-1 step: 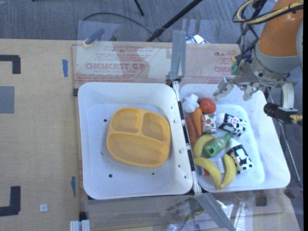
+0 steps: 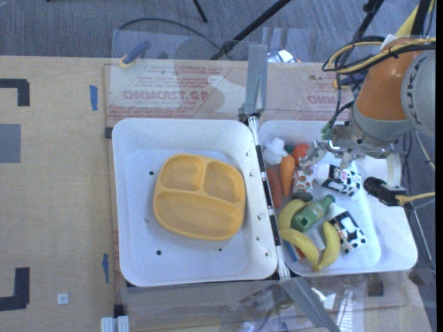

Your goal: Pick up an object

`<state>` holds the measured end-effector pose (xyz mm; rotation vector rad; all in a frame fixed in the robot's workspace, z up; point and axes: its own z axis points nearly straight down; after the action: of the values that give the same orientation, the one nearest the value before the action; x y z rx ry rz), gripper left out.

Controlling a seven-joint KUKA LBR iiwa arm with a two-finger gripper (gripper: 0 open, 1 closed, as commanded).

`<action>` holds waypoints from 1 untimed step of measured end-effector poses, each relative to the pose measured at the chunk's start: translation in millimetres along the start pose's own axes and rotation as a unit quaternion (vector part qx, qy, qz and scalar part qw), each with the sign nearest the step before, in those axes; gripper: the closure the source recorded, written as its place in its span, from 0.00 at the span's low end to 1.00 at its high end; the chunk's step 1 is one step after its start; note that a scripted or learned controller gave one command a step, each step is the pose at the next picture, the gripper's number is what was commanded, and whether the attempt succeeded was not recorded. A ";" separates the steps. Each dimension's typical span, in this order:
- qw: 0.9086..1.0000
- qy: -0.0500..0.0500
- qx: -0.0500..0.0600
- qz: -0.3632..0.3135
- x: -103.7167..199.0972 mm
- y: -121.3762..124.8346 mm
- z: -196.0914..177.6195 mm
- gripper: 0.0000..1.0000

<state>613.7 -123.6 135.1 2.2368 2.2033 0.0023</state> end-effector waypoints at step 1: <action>0.999 -0.004 -0.021 -0.033 -17.1 -40.3 25.3 0.00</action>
<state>573.3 -140.2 109.7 2.1376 2.2490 0.0390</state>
